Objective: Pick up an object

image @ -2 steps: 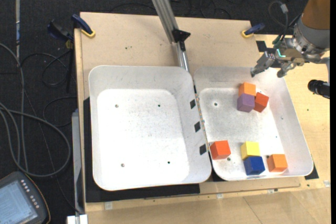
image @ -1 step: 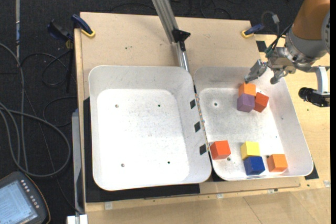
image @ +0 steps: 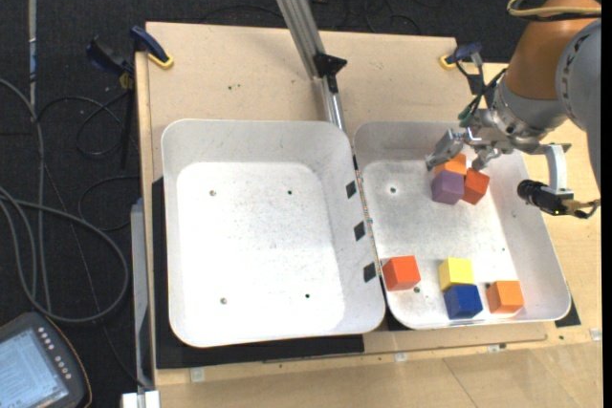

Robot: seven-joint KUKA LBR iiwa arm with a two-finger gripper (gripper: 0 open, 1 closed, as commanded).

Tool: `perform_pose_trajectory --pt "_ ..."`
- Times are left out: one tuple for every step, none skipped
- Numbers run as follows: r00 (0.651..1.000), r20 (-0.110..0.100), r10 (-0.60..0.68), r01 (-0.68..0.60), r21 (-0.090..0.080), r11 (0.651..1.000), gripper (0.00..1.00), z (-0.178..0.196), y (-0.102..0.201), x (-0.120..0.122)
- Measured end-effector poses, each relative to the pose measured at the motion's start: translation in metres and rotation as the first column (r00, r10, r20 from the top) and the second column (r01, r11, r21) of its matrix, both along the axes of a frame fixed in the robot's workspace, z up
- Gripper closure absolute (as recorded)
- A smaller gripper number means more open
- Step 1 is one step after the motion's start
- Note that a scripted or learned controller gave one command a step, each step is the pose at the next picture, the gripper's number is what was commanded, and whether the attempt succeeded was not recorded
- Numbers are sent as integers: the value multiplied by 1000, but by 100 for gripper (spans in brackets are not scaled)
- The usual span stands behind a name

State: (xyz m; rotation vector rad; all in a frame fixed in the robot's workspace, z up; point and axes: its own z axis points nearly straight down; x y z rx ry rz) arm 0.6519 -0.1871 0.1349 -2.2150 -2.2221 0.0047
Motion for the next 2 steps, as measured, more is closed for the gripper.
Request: perform_pose_trajectory --pt "1000 5 0 0 -2 1000 0 -41 0 0" --pt "1000 7 1 -1 -2 1000 100 -29 1 1"
